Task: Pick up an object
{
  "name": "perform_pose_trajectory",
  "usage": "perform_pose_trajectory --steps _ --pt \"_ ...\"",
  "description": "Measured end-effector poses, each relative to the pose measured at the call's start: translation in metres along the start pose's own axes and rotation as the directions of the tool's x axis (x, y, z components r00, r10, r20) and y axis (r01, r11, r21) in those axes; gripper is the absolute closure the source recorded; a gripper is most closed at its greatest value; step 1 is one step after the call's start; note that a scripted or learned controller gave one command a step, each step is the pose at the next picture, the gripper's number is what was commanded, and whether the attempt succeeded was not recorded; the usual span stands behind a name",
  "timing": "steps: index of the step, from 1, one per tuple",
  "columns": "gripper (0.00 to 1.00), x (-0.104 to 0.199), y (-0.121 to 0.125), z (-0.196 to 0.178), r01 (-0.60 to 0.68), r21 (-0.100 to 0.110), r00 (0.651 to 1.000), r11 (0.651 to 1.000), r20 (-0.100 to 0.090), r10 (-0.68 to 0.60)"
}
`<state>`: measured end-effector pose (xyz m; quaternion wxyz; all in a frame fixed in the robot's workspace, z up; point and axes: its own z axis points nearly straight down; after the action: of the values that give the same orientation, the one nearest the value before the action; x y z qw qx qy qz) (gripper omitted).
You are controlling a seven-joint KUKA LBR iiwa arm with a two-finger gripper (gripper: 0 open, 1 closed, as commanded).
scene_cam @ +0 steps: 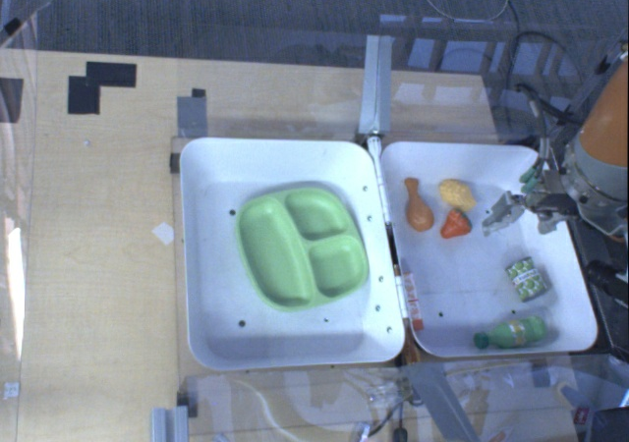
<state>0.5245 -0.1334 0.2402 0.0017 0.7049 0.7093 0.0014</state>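
The right bin (pixel 432 327) holds several small items. An orange-brown drumstick (pixel 418 206), a yellow lumpy piece (pixel 456 193) and a red-orange piece (pixel 455 224) lie close together in its far left part. A green-labelled can (pixel 528 278) and a green bottle (pixel 511 333) on its side lie toward the near right. My gripper (pixel 524 213) hangs over the right part of this bin, right of the red-orange piece and beyond the can. It is open and nothing sits between its fingers.
The left bin (pixel 211 332) carries a light green divided plate (pixel 300 246) in its middle. A metal divider post (pixel 373 86) stands between the bins at the far side. The arm's orange band (pixel 601 131) comes in at the right edge, with cables behind it.
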Motion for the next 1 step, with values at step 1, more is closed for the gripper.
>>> perform_pose_trajectory --steps 1 --pt "0.00 0.0460 0.0502 0.0034 0.010 0.001 1.000 1.000 -0.001 -0.010"
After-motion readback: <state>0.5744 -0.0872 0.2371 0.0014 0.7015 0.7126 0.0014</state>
